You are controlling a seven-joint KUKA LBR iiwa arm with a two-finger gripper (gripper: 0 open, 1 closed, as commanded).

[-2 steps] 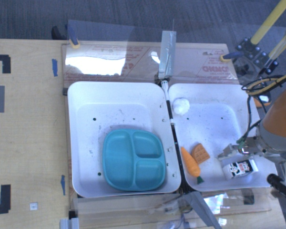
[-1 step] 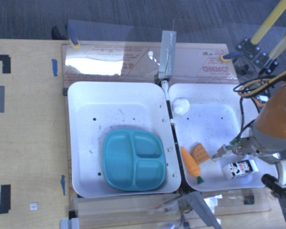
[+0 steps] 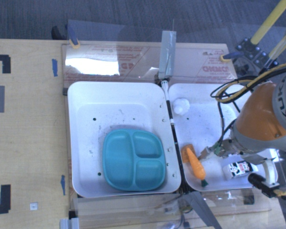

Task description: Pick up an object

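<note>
We see the arm [image 3: 269, 111] reaching in from the right, its orange band bulking large above the wrist, cables looping over it. The gripper [image 3: 219, 150] hangs low at the wrist's left end, too small and cluttered for us to read.

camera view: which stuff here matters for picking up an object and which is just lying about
For the job:
carrot
white ball
small white carton
right bin

Just lying about:
teal divided plate
left bin
blue tape marks
</note>
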